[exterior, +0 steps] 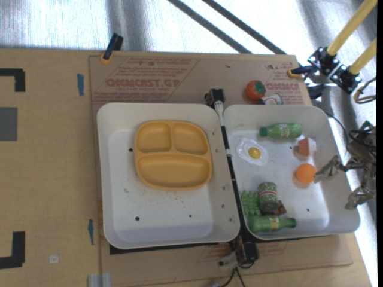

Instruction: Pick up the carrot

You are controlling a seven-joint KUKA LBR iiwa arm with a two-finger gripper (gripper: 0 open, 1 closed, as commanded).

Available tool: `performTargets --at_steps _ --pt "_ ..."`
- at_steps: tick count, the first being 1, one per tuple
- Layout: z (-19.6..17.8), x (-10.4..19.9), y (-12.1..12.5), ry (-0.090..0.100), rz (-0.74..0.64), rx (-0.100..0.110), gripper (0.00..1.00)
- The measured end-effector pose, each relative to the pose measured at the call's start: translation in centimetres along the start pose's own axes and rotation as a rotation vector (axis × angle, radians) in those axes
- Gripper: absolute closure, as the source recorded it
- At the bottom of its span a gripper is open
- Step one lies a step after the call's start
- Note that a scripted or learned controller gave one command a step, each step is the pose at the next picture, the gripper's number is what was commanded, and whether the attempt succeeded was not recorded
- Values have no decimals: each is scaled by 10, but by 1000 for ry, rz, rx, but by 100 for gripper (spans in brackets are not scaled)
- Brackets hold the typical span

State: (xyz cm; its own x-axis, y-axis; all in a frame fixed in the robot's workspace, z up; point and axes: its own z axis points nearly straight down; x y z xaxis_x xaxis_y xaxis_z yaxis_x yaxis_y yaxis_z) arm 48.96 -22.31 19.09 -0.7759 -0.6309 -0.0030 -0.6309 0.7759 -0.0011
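Inside right bin (342, 219): bottles, fried egg (254, 153), can (270, 197), orange ball (306, 173).

the arm (361, 181) behind the jaws is a thin grey blur that runs off the right edge. just left of the jaws, slightly farther back, a small red-and-white thing (305, 147) is too small to name. well left of the jaws, a green block (249, 202) is partly hidden behind a can (270, 197) whose label is unreadable. far behind the jaws, a small white thing (272, 100) on the desk (54, 160) is too blurred to identify.
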Motion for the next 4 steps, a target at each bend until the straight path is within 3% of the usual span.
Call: performTargets --at_steps 2,3,4 --pt "-14 5 4 -2 -460 2 0" --pt "-20 7 6 -1 -814 1 0" --pt "-1 7 7 0 -1152 -4 0"
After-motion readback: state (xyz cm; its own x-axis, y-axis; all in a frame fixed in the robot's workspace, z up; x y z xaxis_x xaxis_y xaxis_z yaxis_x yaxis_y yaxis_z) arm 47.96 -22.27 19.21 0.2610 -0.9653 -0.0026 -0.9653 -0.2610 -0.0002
